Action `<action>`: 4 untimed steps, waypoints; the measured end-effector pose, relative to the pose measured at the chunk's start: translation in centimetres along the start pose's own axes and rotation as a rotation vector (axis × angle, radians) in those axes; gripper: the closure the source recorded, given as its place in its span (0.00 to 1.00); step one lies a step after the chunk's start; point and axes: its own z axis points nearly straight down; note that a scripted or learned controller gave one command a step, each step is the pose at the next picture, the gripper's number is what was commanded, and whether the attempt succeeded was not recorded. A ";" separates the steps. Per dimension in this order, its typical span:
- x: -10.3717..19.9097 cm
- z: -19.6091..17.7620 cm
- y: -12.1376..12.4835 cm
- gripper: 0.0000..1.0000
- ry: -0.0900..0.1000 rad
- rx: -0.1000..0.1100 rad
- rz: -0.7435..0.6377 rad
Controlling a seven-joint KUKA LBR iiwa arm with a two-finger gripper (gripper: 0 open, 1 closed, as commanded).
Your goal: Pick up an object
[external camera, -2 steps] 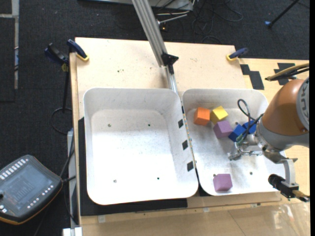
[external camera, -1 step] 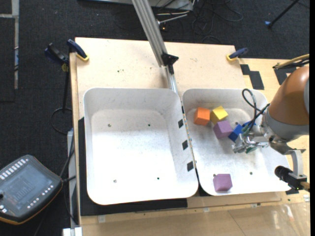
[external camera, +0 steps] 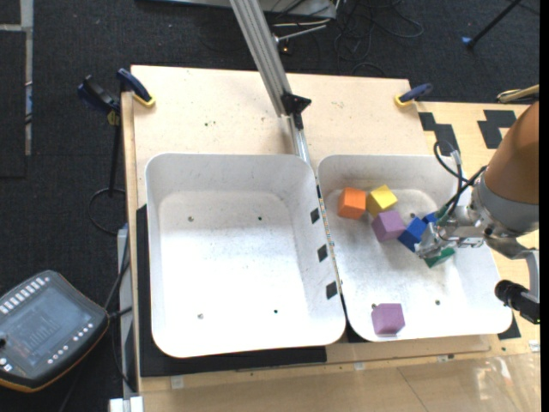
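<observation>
The right bin [external camera: 480, 316] holds several small blocks. An orange cube [external camera: 352, 202], a yellow cube [external camera: 383, 198], a purple cube [external camera: 390, 225] and a blue block [external camera: 414, 232] cluster near its middle. Another purple cube [external camera: 388, 318] lies alone near the front. A green piece [external camera: 441, 257] peeks out under the gripper. My gripper [external camera: 431, 245] reaches in from the right, low over the blue block and the green piece. The wrist hides how the fingers stand.
The left bin [external camera: 171, 230] sits beside the right one, sharing a raised divider [external camera: 322, 230]. A slanted metal rail [external camera: 262, 41] runs from the top down to the bins. Clamps [external camera: 133, 88] grip the board's back corners. A handheld pendant [external camera: 43, 329] lies at the lower left.
</observation>
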 end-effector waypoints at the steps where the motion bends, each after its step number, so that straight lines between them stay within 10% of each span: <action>1: -0.5 -6.1 -0.3 1.00 -0.001 -0.002 0.000; 4: 15.4 -4.5 1.3 1.00 0.003 0.006 -0.005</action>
